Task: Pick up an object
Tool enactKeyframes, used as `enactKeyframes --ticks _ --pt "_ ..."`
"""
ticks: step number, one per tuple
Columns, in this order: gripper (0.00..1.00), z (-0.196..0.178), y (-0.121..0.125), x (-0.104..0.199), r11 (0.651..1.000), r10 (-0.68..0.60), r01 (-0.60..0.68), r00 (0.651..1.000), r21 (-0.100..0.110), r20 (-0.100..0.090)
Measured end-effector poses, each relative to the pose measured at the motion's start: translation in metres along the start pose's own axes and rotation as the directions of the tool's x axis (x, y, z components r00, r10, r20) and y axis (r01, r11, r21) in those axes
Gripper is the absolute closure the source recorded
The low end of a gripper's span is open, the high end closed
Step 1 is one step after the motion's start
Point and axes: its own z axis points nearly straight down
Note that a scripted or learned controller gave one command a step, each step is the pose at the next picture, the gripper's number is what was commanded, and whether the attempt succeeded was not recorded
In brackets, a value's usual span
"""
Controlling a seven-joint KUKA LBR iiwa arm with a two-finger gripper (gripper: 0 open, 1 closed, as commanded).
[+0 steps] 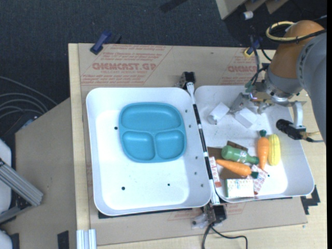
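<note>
White bins sit side by side on a brown bench [155, 66], and we'll go big to small. The left bin [104, 191] has a blue three-part tray [152, 130] near its far edge. The right bin [295, 175] holds all the small stuff. The grey and orange arm [295, 51] reaches in over the right bin's far right corner, with the gripper [248, 101] down low near the far edge, right by a white block [218, 111] and another white piece [246, 118]. Honestly we can't tell how the jaws stand from this angle, and we don't see anything between them. Along the near edge there's a small green and white box [239, 187]. Above it lie a carrot [234, 166] and a green bottle [237, 153], close together. Toward the right edge a second carrot [263, 149] stands beside a yellow corn cob [274, 149], touching.
</note>
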Motion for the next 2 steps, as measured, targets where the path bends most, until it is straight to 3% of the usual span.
enactKeyframes --ticks 1,2 --pt "0.00 -0.001 0.006 -0.039 1.000 -0.003 0.003 1.000 0.005 -0.012" --pt "0.00 0.000 -0.003 -0.016 1.000 0.000 0.000 1.000 0.003 -0.001"
